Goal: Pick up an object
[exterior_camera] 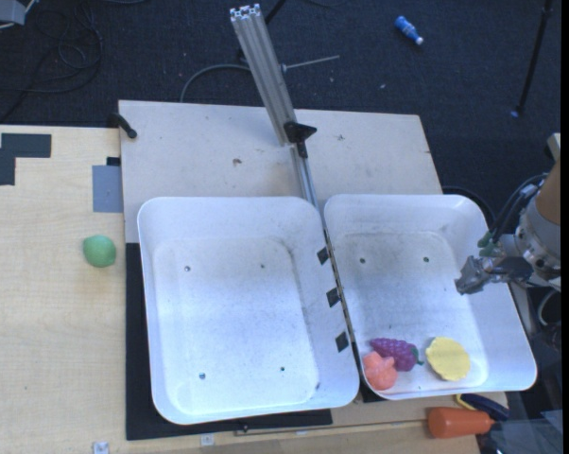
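Two white bins share the bench; the right bin (474,218) holds purple grapes (395,351), an orange toy (380,372) and a yellow piece (448,358) along its near edge. At that bin's right rim hovers the gripper (474,278), holding nothing.

We observe a green ball (99,251) on the wooden surface (39,329) left of the bins, a blue item (408,30) on the dark floor, and an orange object (459,421) at the bench's front edge.

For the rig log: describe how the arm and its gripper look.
The arm shows a grey body with an orange-brown band, and dark cables loop beside it. The gripper is small, grey metal with dark parts and a touch of green on top.
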You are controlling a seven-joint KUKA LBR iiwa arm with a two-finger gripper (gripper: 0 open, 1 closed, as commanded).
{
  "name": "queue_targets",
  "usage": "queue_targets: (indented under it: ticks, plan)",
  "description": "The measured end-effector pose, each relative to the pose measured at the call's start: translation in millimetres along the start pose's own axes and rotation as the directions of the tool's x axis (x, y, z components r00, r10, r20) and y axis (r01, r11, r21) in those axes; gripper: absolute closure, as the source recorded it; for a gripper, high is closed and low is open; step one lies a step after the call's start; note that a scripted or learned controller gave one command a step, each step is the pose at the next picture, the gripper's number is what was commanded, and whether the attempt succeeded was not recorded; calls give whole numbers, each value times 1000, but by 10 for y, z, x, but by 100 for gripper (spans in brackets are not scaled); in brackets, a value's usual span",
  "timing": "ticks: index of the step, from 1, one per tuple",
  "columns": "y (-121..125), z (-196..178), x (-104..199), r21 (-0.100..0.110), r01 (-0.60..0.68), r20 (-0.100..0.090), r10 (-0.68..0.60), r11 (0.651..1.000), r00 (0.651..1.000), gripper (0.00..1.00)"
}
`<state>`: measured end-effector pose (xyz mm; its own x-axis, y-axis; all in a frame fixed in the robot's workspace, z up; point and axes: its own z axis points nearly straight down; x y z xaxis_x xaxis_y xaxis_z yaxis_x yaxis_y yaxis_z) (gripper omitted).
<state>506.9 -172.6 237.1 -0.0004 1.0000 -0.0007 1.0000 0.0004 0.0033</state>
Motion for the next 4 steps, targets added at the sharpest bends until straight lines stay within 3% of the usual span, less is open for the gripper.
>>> queue_targets:
  ticks: [4]
  plan:
    - [633,-69,2058,4,3,-1,-3,1000,1000,100]
